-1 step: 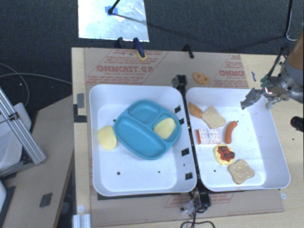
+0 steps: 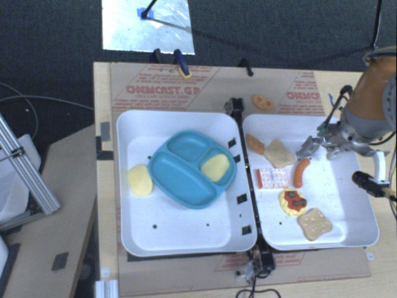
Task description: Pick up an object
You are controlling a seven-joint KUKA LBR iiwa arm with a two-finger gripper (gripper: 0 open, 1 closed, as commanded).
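Glossy plastic blue tray point(image 2: 186, 179); matt white bins point(image 2: 186, 241).

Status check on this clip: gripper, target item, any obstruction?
Gripper over right bin, fingers spread, nothing between them. Sausage just below it, untouched. Bread piece close alongside; nothing else crowding.

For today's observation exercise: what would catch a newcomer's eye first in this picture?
Most striking is the blue divided plate in the left bin, with a yellow food piece in one compartment and another yellow piece beside it on the bin floor. In the right bin, toy foods lie scattered, among them a red sausage, with the arm's tool above them.
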